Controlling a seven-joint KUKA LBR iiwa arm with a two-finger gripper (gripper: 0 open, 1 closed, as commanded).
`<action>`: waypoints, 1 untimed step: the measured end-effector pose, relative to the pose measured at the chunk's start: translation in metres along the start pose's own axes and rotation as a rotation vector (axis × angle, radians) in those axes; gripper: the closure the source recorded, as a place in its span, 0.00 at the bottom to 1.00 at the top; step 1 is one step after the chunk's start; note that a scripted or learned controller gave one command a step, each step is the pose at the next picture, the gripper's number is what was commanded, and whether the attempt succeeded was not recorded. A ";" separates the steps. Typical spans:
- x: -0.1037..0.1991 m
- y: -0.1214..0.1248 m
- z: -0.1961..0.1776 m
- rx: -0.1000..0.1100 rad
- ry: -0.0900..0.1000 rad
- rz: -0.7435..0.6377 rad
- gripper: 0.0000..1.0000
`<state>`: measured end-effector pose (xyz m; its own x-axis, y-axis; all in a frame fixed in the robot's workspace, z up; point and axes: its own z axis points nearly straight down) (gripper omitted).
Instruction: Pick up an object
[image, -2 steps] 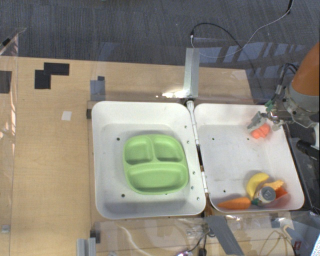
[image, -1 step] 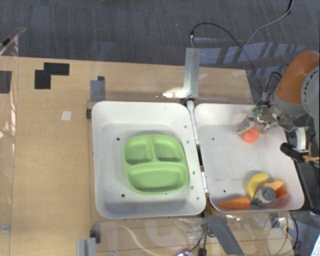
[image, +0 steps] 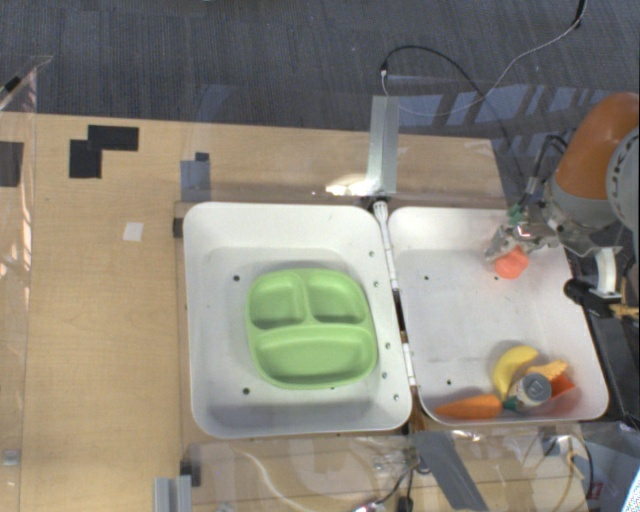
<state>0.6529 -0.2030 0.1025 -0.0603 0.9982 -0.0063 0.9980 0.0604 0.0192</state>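
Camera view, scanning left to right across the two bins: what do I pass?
Green divided plastic plate in the left white bin → orange carrot-shaped toy at the right white bin's near edge → small orange-red round object at the gripper, farther back.

A pale wooden bench with black patches; beyond it, dark floor, perhaps carpet.

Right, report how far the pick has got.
Done: the gripper has reached the upper part of the right bin. In hand: an orange-red object sits right at its tip, but whether it is gripped is unclear. Left: lifting it clear. The banana, carrot and green plate lie untouched.
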 end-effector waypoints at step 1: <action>0.085 -0.016 -0.082 0.011 0.006 0.018 1.00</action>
